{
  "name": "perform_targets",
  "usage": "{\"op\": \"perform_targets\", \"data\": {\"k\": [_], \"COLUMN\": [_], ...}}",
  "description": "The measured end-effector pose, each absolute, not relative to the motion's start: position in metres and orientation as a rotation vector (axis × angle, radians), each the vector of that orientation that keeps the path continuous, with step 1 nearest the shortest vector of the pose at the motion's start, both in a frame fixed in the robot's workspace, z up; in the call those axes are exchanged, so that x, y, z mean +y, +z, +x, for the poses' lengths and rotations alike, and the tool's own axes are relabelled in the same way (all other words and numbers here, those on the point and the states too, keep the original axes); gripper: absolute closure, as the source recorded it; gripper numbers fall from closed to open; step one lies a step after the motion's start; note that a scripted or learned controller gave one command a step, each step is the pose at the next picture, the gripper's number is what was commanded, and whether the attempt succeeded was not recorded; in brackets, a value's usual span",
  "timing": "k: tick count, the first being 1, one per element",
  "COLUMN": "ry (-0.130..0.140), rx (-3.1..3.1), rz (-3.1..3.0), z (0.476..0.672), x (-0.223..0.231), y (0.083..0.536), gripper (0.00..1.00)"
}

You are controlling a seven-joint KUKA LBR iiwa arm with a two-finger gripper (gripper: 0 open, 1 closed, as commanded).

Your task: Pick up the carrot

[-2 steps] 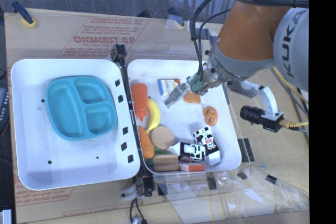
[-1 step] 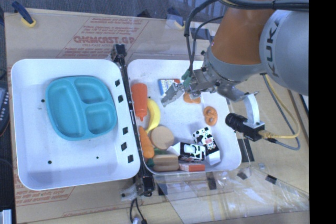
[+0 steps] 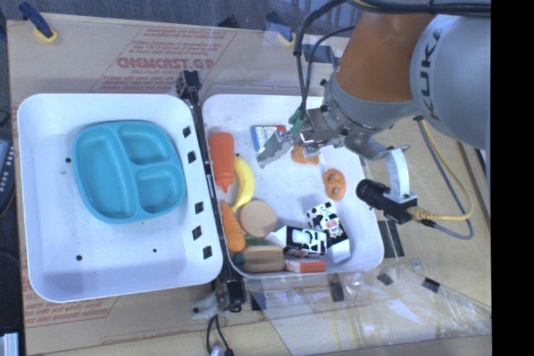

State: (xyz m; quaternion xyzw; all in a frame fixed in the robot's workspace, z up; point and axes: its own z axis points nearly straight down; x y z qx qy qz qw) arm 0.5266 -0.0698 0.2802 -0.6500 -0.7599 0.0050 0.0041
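the carrot lies at the near left of the right bin, touching a round tan piece and a brown block. past it sit a banana and an orange bottle. farther back the gripper hangs, fingers a little apart, holding nothing.

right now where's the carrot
The carrot lies in the right bin, against its left wall toward the near end, just below the banana and left of the round tan piece, well away from the end effector.
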Motion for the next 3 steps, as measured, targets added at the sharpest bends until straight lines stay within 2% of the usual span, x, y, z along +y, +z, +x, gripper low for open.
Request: {"op": "perform_targets", "data": {"k": [1, 2, 3], "ry": [0.012, 0.007, 0.013], "rx": [-2.143, -1.952, -1.812], "rz": [-2.294, -2.459, -2.569], "z": [0.533, 0.492, 0.501], "x": [-0.077, -0.060, -0.072], "y": [0.280, 0.327, 0.334], "gripper": [0.00, 0.00, 0.00]}}
